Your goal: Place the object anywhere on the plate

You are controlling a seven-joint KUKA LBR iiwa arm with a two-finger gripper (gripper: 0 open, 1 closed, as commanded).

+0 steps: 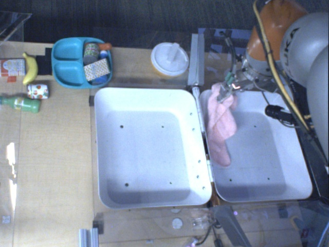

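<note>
- Camera view, far left of the bench: a small carton [11, 69], a banana [30, 67], a printed can [37, 91] lying on its side and a green bottle [20, 104] lying flat, all close together on the wood.
- Just right of them sits a blue divided plate [67, 71]; its right-hand compartments hold a small can [91, 50], a bottle with an orange cap [104, 49] and a patterned sponge [97, 70].
- Further right, behind the bins, stands a round white lidded container [169, 59] with a yellow rim.
- The left white bin [149, 148] lies below the plate and the container.
- The right white bin [267, 158] touches it along a shared edge.
- A pink cloth [221, 125] hangs along the right bin's left side, well apart from the plate, its lower end draped onto the bin floor near the dividing wall.
- The gripper [227, 88] is above the right bin's back left corner, and its fingers are pinched on the top of the cloth, which is bunched between them.
- The grey arm [303, 40] with its orange band [272, 14] fills the upper right.
</note>
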